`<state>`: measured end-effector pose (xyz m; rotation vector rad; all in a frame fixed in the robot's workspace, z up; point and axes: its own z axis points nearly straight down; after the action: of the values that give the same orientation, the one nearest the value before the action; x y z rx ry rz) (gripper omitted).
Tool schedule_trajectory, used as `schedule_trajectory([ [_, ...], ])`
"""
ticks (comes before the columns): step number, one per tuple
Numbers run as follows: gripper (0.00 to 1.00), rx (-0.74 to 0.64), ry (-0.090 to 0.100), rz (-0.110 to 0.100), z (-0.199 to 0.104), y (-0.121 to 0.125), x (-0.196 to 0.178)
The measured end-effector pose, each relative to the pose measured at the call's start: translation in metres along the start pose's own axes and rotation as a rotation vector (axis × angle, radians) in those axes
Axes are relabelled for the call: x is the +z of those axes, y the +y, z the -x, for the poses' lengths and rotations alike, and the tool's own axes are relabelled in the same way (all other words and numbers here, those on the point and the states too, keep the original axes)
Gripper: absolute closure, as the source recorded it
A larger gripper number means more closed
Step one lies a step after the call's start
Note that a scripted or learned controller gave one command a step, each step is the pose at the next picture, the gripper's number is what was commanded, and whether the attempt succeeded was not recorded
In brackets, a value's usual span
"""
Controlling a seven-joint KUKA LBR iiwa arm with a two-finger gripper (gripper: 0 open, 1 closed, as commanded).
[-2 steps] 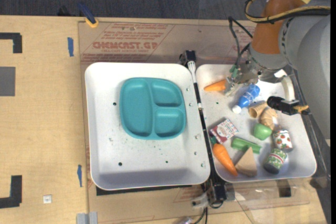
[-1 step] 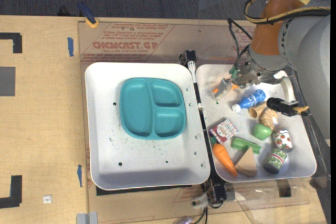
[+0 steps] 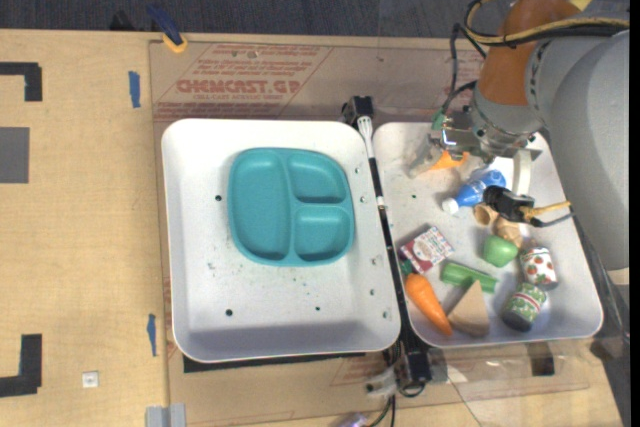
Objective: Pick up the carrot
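Observation:
The carrot (image 3: 427, 303), orange with a green top, lies at the near left of the right bin (image 3: 580, 320), close to the wall between the two bins. My gripper (image 3: 447, 143) hangs over that bin's far left part, well away from the carrot and on the far side of it. A small orange piece (image 3: 440, 162) shows just beneath the gripper; what it is I cannot make out. The arm's orange band (image 3: 510, 55) and grey body cover the bin's far right corner.
Around the carrot lie a snack packet (image 3: 428, 247), a green block (image 3: 466, 275) and a wooden wedge (image 3: 468, 315). Further right are a blue bottle (image 3: 475, 192), a green cylinder (image 3: 498, 250) and a can (image 3: 522, 307). A teal divided plate (image 3: 292, 205) sits in the left bin (image 3: 190, 295).

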<state>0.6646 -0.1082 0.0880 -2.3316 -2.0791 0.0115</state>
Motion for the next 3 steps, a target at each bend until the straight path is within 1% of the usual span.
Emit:
schedule_trajectory([
  [1, 0.00, 0.088, 0.000, 0.007, 0.038, 0.006, 0.000],
  [2, 1.00, 0.085, -0.005, 0.020, 0.037, 0.009, -0.013],
  [3, 0.00, 0.085, -0.004, 0.018, 0.037, 0.009, -0.012],
])
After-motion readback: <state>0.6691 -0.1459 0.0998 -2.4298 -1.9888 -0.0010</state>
